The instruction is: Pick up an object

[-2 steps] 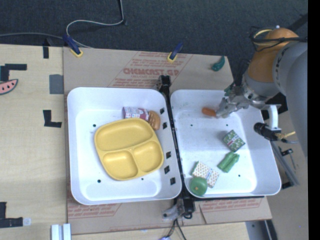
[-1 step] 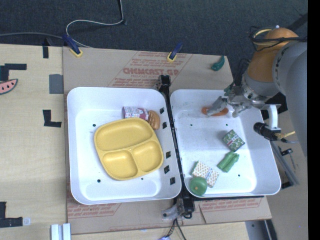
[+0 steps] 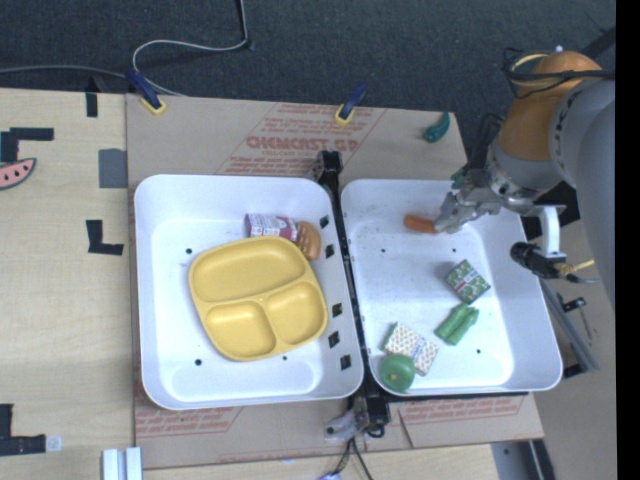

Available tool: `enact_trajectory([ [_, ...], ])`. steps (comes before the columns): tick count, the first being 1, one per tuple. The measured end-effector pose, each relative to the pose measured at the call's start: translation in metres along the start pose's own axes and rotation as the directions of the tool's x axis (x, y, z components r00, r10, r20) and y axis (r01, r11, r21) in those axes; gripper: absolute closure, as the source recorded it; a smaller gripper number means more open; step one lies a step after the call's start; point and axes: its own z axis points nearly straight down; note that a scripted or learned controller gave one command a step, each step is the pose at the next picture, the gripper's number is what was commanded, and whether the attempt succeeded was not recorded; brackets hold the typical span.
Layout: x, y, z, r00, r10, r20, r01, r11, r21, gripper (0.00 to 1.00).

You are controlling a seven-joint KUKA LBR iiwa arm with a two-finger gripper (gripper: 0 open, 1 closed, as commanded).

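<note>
A light wooden bench carries a brown cardboard sheet with red printed lettering, held at its far edge by two blue-and-yellow clamps. Two shallow white bins sit side by side on the cardboard, the left bin touching the right bin. Black tape marks and a pink sticker (partly cut off) lie on the bare wood.

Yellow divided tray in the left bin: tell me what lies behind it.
Behind the yellow divided tray, a small pink-labelled carton and a brown bun-like item poke out; their lower parts are covered by its rim.
</note>
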Motion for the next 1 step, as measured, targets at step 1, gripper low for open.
enact_trajectory([
  [1,0.0000,-0.0001,0.0001,1.000,0.000,0.000,0.000,1.000,0.000,0.00],
])
